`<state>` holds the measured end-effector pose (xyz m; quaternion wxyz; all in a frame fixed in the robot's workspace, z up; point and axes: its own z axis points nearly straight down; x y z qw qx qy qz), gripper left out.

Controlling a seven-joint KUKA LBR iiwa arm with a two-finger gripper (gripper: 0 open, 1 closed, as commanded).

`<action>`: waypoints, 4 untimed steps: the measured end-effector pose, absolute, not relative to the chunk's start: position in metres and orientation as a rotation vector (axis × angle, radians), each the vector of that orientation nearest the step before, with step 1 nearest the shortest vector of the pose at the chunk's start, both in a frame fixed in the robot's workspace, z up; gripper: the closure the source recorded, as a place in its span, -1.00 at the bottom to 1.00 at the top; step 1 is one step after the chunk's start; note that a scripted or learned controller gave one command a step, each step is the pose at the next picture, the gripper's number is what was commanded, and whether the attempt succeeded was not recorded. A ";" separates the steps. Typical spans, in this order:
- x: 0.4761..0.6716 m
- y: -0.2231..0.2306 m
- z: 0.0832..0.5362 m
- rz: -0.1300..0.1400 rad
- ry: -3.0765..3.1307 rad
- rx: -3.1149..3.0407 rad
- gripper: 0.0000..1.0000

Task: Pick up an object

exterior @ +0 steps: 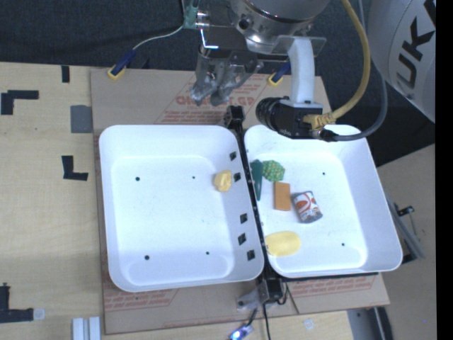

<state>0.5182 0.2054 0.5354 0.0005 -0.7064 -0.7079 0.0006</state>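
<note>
Wooden bench (42, 211), cardboard sheet (141, 98), dark backdrop (85, 13)

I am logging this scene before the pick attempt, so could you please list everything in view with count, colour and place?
left bin: one, white, on the cardboard sheet
right bin: one, white, beside the left bin
small yellow piece: one, pale yellow, left bin, near its right wall
green item: one, green, right bin, upper left
brown block: one, orange-brown, right bin, below the green item
can: one, red and white, lying right of the block
yellow lump: one, yellow, right bin, lower left
cardboard sheet: one, brown, under both bins
hand: one, grey metal, above the bins' far edge
</note>
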 end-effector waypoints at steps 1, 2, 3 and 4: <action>0.491 0.213 0.368 0.031 -2.217 -2.214 1.00; 0.483 0.211 0.447 -0.009 -2.226 -2.218 1.00; 0.527 0.234 0.331 0.019 -2.221 -2.217 1.00; 0.511 0.234 0.469 -0.021 -2.229 -2.219 1.00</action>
